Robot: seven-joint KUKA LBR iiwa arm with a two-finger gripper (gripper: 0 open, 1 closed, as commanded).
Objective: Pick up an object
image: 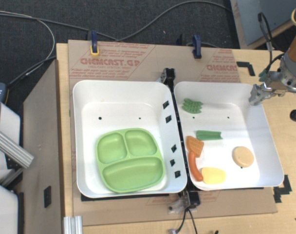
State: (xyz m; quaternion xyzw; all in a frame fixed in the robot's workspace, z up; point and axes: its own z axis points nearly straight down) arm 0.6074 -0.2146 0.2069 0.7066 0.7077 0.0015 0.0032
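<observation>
The right bin (265,130) holds several toy foods: a leafy green piece (192,106) at the back, a green strip (208,135), an orange wedge (195,145), an orange-red sausage (194,165), a yellow piece (213,175) and a tan round cookie (243,156). My gripper (257,94) hangs at the bin's back right corner, above the rim, well away from the foods. Nothing shows between its fingers.
The left bin (84,130) holds a light green divided plate (130,159). A black divider with clips (173,130) runs between the bins. Blue and yellow clamps (94,44) pin the cardboard board at the back. Cables lie on the dark floor behind.
</observation>
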